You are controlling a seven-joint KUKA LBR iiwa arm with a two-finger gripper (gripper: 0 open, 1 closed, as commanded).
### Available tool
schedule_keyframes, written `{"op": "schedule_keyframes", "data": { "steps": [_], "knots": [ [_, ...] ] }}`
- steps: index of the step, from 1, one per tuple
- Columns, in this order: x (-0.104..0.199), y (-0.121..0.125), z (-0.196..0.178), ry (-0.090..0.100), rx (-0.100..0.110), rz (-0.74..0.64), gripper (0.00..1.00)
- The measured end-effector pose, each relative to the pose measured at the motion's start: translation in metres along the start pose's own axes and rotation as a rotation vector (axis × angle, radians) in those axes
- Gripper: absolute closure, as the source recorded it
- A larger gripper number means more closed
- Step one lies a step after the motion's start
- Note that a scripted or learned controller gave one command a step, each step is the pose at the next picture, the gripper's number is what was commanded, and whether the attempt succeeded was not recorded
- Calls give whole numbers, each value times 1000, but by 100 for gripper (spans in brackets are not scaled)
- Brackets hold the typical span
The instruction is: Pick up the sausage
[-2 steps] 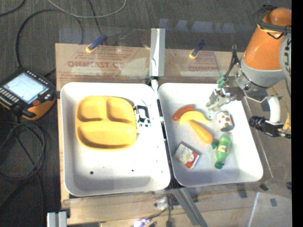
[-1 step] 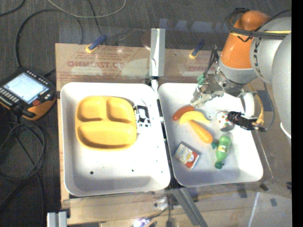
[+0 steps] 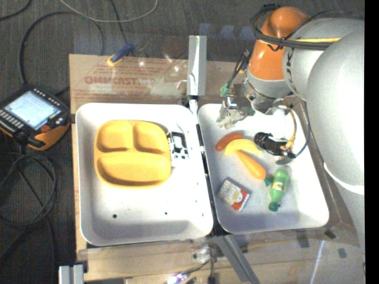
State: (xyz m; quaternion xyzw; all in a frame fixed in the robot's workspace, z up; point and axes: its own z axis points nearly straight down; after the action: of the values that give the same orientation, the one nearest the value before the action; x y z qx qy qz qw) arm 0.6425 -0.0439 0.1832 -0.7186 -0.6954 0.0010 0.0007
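Note:
The sausage (image 3: 227,140) is a short orange-red piece lying in the right bin (image 3: 308,215), near its back left. It touches the back end of a longer yellow-orange banana-like piece (image 3: 249,163). My gripper (image 3: 227,115) hangs at the back left of that bin, just behind the sausage and a little above it. Nothing shows in the gripper.
A green bottle (image 3: 278,187) and a small red-and-white carton (image 3: 233,194) lie toward the front of the right bin. The left bin (image 3: 95,220) holds a yellow divided plate (image 3: 131,152). A handheld control pendant (image 3: 32,116) lies on the floor at the left.

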Motion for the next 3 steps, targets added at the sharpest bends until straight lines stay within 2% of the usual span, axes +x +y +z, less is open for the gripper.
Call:
{"op": "schedule_keyframes", "data": {
  "steps": [1, 3],
  "knots": [
    [-62, -4, 5, -2, -2, -426, 100],
    [-60, -4, -13, 1, -4, -427, 100]
  ]
}}
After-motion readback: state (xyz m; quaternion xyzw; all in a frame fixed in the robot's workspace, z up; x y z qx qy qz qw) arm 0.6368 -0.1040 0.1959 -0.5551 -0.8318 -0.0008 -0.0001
